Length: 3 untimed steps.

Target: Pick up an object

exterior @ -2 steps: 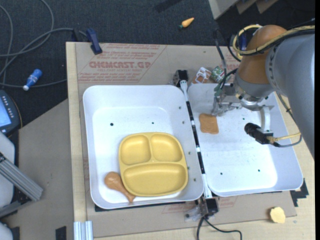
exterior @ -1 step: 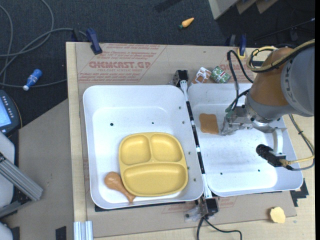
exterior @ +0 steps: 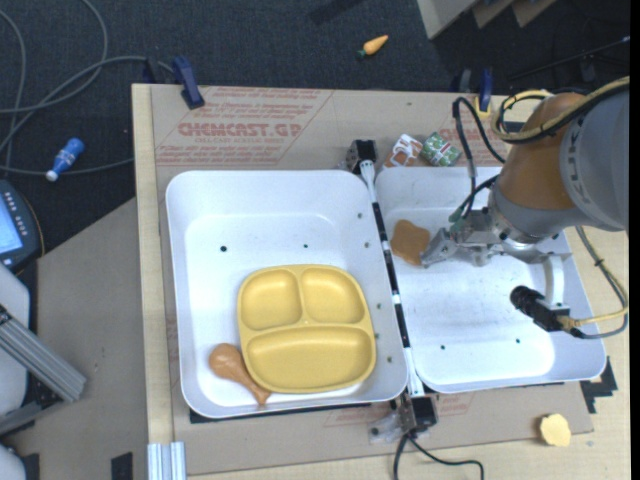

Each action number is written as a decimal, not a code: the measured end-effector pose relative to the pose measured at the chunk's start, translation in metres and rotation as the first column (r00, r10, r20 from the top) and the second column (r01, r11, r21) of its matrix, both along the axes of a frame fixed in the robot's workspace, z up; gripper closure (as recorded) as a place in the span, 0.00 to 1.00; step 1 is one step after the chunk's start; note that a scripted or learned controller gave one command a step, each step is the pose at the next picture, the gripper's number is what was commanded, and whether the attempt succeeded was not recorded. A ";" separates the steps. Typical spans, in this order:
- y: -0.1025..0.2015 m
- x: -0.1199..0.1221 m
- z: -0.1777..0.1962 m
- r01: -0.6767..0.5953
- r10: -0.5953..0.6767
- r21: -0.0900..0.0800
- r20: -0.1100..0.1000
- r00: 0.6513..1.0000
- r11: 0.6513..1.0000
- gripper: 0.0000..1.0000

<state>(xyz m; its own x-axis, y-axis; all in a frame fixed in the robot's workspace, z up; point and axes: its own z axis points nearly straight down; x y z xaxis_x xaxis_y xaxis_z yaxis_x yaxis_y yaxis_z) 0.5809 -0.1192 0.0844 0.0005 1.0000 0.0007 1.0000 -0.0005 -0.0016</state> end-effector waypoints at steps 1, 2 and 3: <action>0.003 0.075 0.004 -0.004 0.004 -0.003 0.010 1.000 1.000 0.00; 0.026 0.048 0.001 -0.002 0.002 0.000 -0.001 1.000 1.000 0.00; 0.026 0.050 0.012 -0.003 0.003 0.000 0.004 1.000 1.000 1.00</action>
<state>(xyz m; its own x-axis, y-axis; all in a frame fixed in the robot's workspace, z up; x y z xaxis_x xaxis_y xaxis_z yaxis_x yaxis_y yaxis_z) 0.6311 -0.0937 0.0962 -0.0025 1.0000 0.0003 1.0000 0.0025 0.0029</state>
